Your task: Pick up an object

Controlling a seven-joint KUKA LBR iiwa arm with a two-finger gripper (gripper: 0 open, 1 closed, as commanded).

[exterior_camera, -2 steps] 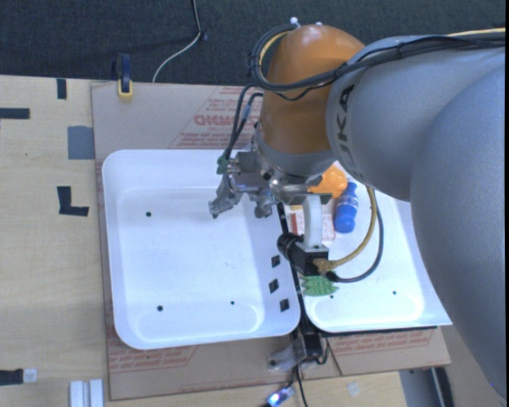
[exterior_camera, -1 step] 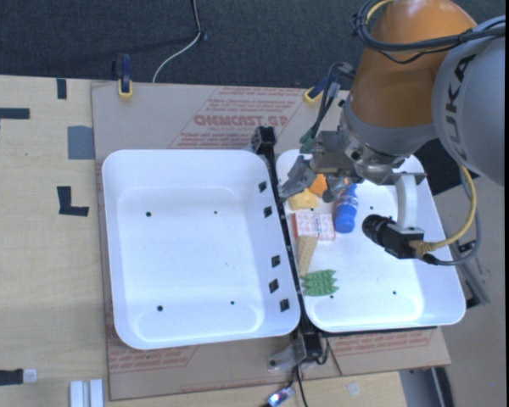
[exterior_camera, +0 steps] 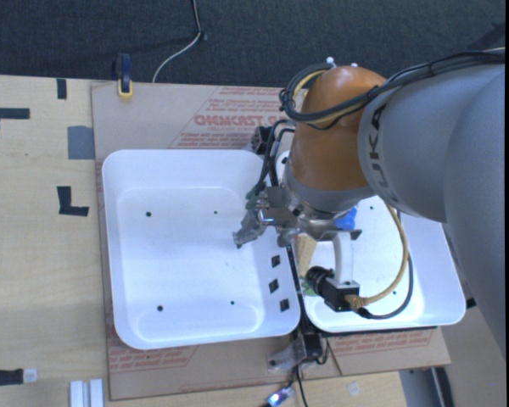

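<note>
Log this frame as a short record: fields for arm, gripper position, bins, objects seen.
arm: grey arm with orange band, reaching in from the view's right
gripper position: gripper over the right side of the left bin, near the divide
bins: left bin and right bin side by side
objects seen: small blue object in right bin, partly hidden by the arm

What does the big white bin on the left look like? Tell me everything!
The left bin is a shallow white tray, plastic by its look, with rounded corners and a raised rim. Four small dark dots mark its floor. It rests on a cardboard sheet, side by side with the right bin. The gripper hangs over its right part.
</note>
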